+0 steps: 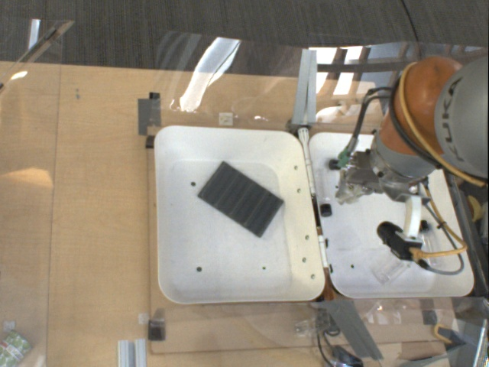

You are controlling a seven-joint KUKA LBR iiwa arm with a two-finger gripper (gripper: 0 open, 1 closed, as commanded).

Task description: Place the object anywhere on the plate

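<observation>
Within left bin | dark ribbed plate flat, long axis upper-left to lower-right | fingers: state unclear

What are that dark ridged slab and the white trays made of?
The dark slab looks like matte charcoal plastic or rubber: parallel ridges, no shine, though the view leaves it open which. The left tray and right tray look like smooth moulded white plastic: rounded corners, soft raised rims, a faint sheen.
</observation>
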